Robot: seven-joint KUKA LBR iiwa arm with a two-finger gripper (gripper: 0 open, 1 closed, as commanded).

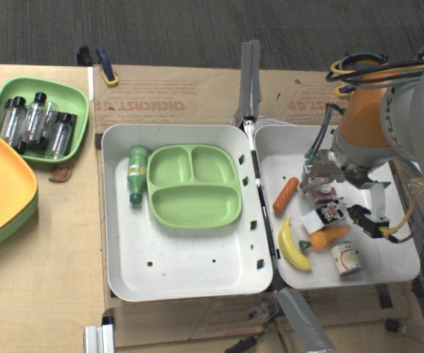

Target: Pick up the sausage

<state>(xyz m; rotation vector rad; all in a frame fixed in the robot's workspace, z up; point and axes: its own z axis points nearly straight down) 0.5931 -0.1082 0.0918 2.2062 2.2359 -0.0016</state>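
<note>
The cardboard point(169, 103) behind the bins has red print, mirrored and not really readable. The sausage point(285, 195) lies slanted at the left of the right bin point(271, 147), just above the banana point(295, 247). The gripper point(321, 190) hangs right beside it over a small printed box point(330, 213) (can't tell how its fingers stand). A carrot point(328, 237) and a can point(345, 259) crowd nearby.

Left bin point(116, 267): green divided plate point(194, 186) near centre, green bottle point(137, 173) just beside its left edge, lying lengthwise. Right bin point(396, 271): banana point(294, 247) at lower left, carrot point(327, 237) beside it, small can point(345, 259) lower right, small printed box point(330, 213) above carrot. Tabletop point(43, 293) at left: green tray point(38, 119) holding dark-capped bottles, stack of orange plates point(0, 190).
</note>
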